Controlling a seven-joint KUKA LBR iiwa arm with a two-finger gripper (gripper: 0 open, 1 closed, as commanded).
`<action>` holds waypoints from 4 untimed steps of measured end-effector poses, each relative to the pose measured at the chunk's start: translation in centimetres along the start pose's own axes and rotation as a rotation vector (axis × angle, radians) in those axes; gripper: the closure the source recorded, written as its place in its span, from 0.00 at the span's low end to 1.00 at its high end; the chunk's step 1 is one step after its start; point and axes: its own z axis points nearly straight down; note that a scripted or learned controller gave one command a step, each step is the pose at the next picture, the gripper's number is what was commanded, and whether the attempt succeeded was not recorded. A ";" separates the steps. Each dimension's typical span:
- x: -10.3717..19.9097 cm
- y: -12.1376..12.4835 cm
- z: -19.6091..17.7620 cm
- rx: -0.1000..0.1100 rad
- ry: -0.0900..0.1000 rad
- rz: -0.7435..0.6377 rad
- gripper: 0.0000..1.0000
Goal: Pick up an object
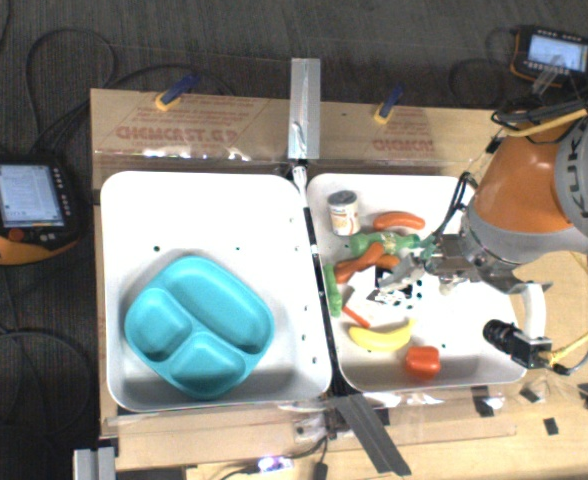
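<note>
Over the right bin: arm (529,193), grey with an orange band, reaches in from the right edge, wrist low above the bin's middle.
Gripper: gripper (406,266) sits among the toy foods near the bin's centre; whether its claw is spread or pressed together cannot be told, as the items around it blur the tips.
Right bin: right bin (464,358) carries all the small objects.
Jar: small jar (343,211) stands upright near the far left corner.
Far items: red sausage-like piece (401,220) and green piece (398,240) lie just beside the gripper, toward the far edge.
Carrot: orange carrot (362,260) lies left of the gripper, close to the left wall.
Near items: yellow banana (380,337) and red block (423,361) rest toward the near edge, close together.
Left bin: left bin (144,208) holds a teal divided tray (198,325) toward its near edge.
</note>
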 end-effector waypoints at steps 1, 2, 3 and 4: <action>-0.6 4.0 8.1 -0.011 -0.001 -0.103 0.00; -1.8 10.4 9.7 -0.031 -0.005 -0.110 0.00; 4.1 6.7 1.3 -0.003 -0.002 -0.408 0.00; 0.1 11.3 10.1 -0.006 0.000 -0.318 0.00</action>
